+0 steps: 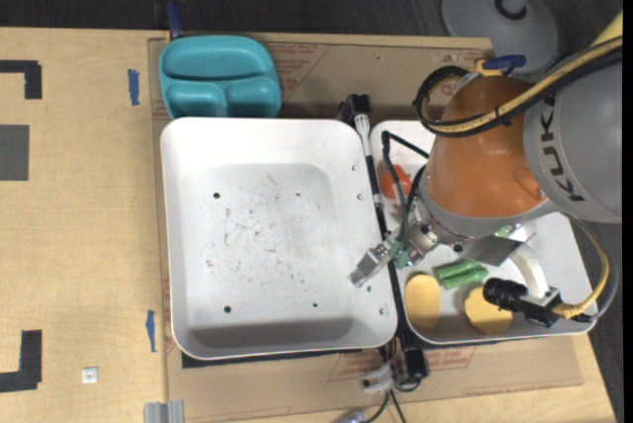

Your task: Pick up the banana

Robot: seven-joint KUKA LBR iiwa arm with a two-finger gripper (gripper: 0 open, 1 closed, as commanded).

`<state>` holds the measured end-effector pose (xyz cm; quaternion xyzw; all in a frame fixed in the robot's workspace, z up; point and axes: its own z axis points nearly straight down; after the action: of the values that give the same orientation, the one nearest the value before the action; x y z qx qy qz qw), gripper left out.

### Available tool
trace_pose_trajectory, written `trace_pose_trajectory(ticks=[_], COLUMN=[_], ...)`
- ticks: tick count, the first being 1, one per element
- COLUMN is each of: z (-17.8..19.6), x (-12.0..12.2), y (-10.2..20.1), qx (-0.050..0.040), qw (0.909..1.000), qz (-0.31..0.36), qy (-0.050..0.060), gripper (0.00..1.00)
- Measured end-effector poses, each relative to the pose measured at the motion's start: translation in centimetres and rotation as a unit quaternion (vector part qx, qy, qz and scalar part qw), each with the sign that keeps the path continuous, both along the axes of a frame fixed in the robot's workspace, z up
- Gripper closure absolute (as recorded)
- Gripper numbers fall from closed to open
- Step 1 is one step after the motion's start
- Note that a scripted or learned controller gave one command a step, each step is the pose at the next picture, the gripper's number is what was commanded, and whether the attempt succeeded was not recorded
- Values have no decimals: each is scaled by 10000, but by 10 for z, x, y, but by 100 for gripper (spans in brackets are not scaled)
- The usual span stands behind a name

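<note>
The banana [423, 297] shows as a smooth, pale-yellow rounded end in the right bin [569, 243], near its front left corner, beside a green thing [460, 273] and a second yellow lump [483, 310]. The gripper [376, 263] hangs over the left bin's [257, 223] right rim, apart from the banana; whether it is wide or narrow cannot be told.

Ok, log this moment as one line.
arm: over right bin | gripper: at the rim between bins | yellow item, possibly the banana: lying in right bin | grasp: none seen
</note>
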<state>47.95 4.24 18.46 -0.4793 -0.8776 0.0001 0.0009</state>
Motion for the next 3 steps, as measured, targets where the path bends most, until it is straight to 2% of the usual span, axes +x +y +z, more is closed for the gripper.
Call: trace_pose_trajectory(ticks=[1,2,3], z=[-94,-99,-12], x=[0,10,45], y=[115,159,174], qx=[4,-1,-9], qw=[9999,9867,9487], qz=[-113,-1622,-3161], qy=[-7,-18,-5], gripper=[0,0,0])
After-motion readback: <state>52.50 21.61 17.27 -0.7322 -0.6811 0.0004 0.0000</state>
